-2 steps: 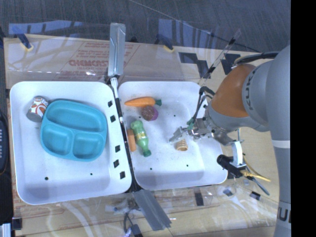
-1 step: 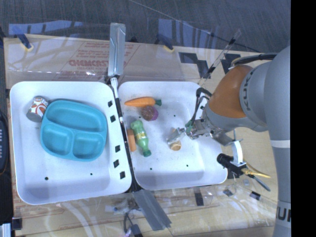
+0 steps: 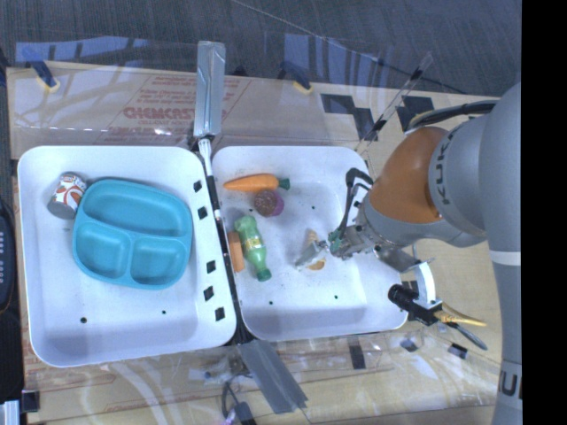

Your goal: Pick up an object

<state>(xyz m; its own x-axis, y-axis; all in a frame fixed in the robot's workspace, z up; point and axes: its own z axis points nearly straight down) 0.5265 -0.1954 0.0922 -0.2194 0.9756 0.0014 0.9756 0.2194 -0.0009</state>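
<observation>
I've got the gripper [image 3: 317, 253] low at centre-right beside a small tan object [image 3: 312, 237], grip unclear, so I'd confirm before lifting.

two bins [image 3: 53, 326], one carrot [image 3: 252, 182]

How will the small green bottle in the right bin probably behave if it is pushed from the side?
The small green plastic bottle lies on its side, so it will likely roll, being round. It looks light and may slide easily on the smooth white right bin. The orange stick-shaped piece beside it could block rolling leftward.
</observation>
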